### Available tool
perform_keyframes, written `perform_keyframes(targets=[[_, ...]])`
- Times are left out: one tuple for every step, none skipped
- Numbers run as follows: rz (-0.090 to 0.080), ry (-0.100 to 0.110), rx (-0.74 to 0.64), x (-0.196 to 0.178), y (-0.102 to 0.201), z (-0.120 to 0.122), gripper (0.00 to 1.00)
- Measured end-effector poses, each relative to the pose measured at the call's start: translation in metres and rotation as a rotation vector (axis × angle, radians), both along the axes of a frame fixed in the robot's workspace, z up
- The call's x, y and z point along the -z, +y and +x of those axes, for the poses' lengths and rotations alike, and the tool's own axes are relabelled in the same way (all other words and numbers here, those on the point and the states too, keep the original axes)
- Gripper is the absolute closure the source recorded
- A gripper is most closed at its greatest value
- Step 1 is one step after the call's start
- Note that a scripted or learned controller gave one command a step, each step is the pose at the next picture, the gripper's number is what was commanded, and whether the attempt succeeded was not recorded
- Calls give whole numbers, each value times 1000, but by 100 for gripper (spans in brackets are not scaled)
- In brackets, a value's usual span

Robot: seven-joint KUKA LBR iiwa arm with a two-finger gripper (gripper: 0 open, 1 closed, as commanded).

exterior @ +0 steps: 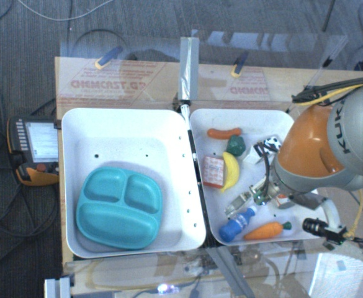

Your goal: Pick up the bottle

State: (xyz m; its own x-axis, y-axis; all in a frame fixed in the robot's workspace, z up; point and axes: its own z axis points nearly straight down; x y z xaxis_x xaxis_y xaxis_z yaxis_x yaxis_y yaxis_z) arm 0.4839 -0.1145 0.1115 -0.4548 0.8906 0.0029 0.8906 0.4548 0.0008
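The bottle [237, 223] is small and blue with a clear neck. It lies on its side near the front edge of the right bin [201, 185], pointing up and right. My gripper [253, 196] hangs just above and right of the bottle's neck, under the orange wrist band [305, 151]. Nothing shows between gripper and bottle, and the bottle rests on the bin floor.
An orange carrot [267, 230] lies right beside the bottle. A banana [231, 169], a red box [213, 170], a green toy [235, 145] and an orange sausage [224, 132] sit further back. The left bin [94, 129] holds a teal divided plate [119, 207].
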Motion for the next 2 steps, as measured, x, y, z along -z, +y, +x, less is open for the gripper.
perform_keyframes(targets=[[3,-8,486,22,-10,4,0],[-5,-9,182,22,-20,2,0]])
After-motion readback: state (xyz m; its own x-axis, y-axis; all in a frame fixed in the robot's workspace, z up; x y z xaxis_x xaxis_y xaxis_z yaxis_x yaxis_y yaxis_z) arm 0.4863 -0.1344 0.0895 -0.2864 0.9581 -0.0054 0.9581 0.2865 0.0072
